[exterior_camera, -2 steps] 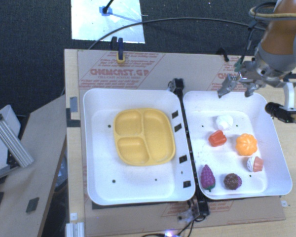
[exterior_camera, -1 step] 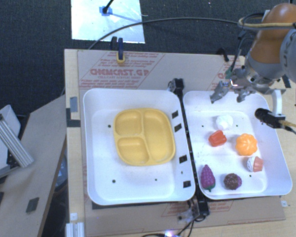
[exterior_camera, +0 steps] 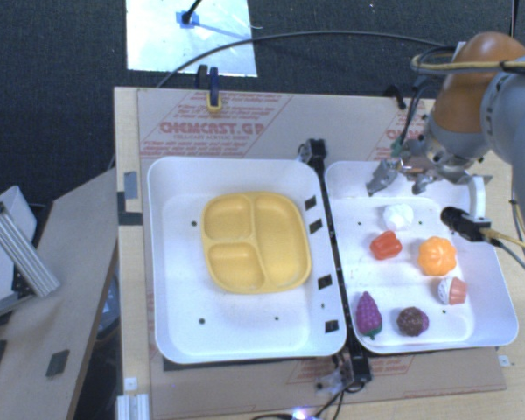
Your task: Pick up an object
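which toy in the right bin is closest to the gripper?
The white one, at the bin's back, just below the gripper. The red, orange, purple and dark ones lie further forward.

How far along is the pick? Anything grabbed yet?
Nothing looks picked yet. The gripper hangs at the far edge of the right white bin, above the small white object. The red pepper toy, orange pumpkin toy and purple grape toy lie untouched. Descent, grasp and lift remain.

We see right bin [exterior_camera: 494,322] crowded with six toys; left bin's [exterior_camera: 171,234] rim band around yellow tray [exterior_camera: 254,241] open.
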`<state>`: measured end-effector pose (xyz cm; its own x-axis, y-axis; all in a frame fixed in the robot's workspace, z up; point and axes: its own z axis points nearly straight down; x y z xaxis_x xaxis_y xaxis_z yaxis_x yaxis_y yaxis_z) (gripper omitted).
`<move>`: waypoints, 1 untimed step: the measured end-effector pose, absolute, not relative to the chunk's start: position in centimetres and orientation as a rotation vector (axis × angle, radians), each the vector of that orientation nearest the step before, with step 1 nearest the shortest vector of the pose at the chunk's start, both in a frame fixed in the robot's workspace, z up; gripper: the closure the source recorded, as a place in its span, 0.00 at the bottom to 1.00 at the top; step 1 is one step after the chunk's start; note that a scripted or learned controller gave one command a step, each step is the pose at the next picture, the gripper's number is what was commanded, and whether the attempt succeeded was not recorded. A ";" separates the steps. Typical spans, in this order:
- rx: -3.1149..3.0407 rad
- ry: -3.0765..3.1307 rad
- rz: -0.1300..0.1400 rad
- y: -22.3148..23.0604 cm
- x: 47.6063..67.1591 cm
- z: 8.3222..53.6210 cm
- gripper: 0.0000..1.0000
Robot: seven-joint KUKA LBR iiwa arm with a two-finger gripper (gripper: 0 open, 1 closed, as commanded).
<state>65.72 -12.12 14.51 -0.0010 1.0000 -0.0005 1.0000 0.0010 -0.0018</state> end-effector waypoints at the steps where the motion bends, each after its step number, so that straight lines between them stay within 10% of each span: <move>1: -2.215 -2.227 0.001 -11.9 66.5 10.0 0.00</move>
<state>66.48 -11.90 10.02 -0.0054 1.0000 0.0000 1.0000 0.0054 -0.0012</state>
